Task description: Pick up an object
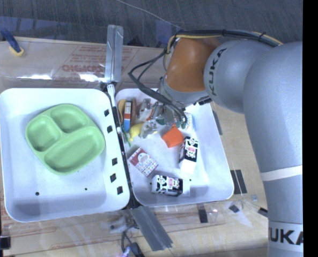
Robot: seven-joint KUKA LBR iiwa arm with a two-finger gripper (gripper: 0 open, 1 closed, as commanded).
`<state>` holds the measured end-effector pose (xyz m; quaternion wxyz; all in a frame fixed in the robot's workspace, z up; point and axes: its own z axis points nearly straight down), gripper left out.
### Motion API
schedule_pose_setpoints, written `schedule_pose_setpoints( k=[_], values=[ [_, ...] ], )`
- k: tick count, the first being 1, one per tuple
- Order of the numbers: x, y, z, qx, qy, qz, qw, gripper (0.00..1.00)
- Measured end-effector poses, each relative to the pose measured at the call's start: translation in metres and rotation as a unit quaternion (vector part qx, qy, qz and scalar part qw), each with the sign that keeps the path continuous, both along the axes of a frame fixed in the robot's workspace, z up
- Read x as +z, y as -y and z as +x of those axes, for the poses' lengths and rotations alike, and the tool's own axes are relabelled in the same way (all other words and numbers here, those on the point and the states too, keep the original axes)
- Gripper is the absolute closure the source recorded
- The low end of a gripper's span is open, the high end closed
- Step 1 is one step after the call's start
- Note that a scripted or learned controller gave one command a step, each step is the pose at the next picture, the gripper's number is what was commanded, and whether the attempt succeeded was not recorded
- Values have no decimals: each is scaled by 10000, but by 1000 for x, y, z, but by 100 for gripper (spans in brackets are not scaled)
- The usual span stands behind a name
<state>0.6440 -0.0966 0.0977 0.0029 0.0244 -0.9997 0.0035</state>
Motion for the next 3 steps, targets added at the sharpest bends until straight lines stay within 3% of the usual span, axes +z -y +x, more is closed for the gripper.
schedule_pose_setpoints(
  k=[1, 2, 3],
  values=[
    [111, -30, 4, -885, 54, 32, 9961, 100],
    [119, -88, -16, -861, 8, 36, 9963, 100],
    [91, -22, 0, 43, 11, 31, 10000, 100]
  ],
)
